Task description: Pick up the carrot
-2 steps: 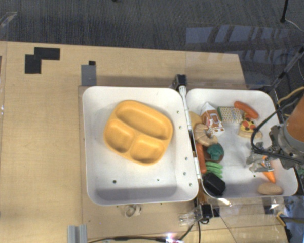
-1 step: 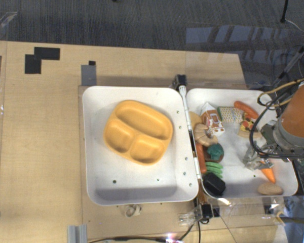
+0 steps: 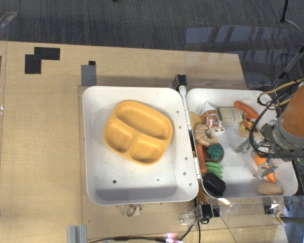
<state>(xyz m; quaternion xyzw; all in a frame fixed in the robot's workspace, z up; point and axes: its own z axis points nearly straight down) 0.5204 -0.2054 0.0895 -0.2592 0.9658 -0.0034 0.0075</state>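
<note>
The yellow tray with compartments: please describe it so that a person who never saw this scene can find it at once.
Start at the two white bins side by side and take the left bin, the one away from the arm. The yellow tray lies near its middle, turned at a slant. It is rounded, has three shallow compartments, and sits apart from the small toy foods crowded in the right bin.

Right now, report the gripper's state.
Gripper: low over the right bin, at an orange piece that may be the carrot; open or closed cannot be told, and no hold is evident.
</note>
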